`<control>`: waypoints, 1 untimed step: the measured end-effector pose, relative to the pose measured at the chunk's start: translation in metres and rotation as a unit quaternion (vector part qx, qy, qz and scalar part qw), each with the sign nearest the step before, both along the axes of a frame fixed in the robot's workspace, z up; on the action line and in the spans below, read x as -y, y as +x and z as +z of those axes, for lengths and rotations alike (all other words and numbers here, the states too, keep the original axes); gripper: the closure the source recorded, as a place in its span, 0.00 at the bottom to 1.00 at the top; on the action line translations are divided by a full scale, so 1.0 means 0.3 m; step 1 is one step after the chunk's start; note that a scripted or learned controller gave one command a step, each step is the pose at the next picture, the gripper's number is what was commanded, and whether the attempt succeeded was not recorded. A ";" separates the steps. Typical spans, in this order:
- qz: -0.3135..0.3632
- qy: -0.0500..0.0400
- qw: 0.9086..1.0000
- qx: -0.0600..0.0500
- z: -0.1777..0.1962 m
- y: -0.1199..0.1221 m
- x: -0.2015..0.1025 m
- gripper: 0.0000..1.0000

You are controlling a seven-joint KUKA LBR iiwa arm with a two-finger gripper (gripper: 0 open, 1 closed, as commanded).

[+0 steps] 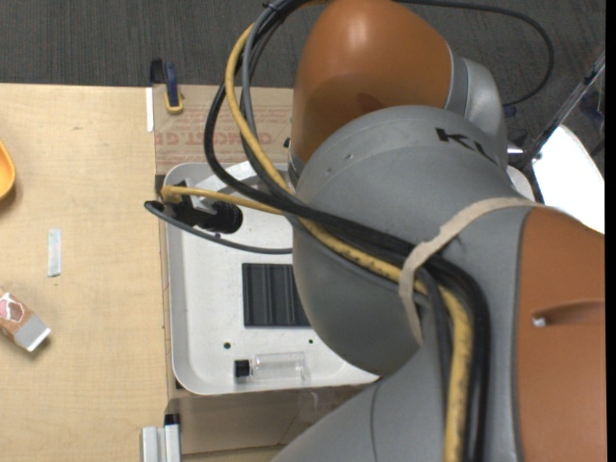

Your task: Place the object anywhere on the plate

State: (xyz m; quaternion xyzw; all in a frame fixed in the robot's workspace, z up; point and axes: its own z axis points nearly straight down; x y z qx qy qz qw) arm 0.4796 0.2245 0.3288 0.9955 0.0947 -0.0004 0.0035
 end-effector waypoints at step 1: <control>-0.006 -0.001 1.000 0.000 0.033 0.009 0.019 1.00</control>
